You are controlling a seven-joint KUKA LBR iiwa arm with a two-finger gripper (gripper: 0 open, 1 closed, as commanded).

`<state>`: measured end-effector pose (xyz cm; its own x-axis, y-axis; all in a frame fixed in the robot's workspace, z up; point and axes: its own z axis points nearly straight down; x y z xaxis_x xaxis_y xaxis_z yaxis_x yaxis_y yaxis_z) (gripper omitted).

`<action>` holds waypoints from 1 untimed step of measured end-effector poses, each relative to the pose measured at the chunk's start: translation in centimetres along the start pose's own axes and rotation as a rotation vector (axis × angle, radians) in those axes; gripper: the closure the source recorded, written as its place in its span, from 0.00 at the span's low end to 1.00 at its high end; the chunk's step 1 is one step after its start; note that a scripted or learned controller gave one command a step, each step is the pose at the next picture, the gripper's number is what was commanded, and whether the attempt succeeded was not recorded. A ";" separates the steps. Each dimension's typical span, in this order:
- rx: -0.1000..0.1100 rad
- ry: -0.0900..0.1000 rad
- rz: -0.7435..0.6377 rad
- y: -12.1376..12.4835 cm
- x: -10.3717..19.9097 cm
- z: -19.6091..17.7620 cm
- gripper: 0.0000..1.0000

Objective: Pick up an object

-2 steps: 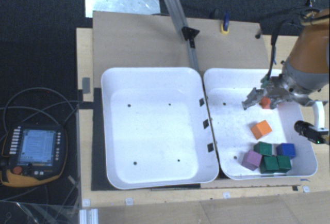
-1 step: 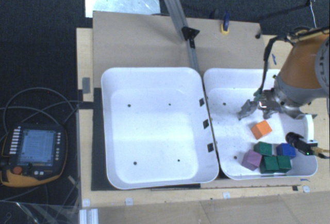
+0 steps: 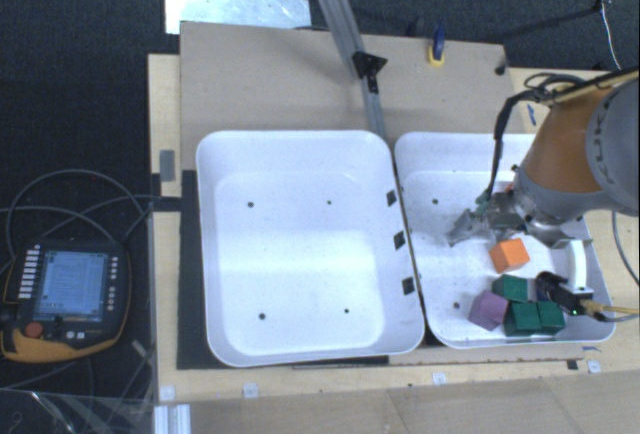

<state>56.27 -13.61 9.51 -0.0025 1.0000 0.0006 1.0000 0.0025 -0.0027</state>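
Right now I see a few small blocks in the right bin (image 3: 440, 192), all bunched in the near corner on the arm's side. The orange block (image 3: 509, 254) is a bright little cube, tilted a bit, and it sits highest in the group as I look at it. Below it is the purple block (image 3: 488, 309), pale and dull, lying close to the bin's front wall. The green blocks (image 3: 530, 319) are dark and sit right next to the purple one, pushed up by the front wall too.

The gripper (image 3: 465, 227) is low in the right bin, just left of the orange block and a little above it in my view. It points to the left, away from the blocks. I cannot tell if it is open or closed. I see no block held in it.

For room to move, the left part and the far part of the right bin show bare white floor. The near right corner is crowded, with blocks close to the walls and to each other. The orange block has the most open floor beside it, on its left side.

The left bin (image 3: 300, 252) shows a wide white floor with a few small dark dots. Its right wall meets the right bin's wall, and small black clips (image 3: 400, 240) sit along that shared edge. Both bins rest on the brown table (image 3: 270, 72). A grey pole (image 3: 340, 12) slants down over the far side of the table.
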 end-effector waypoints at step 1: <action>-0.007 0.000 -0.002 0.2 0.0 -1.4 1.00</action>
<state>56.46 -13.65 10.88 -0.0042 1.0000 0.0001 1.0000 0.0042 0.0038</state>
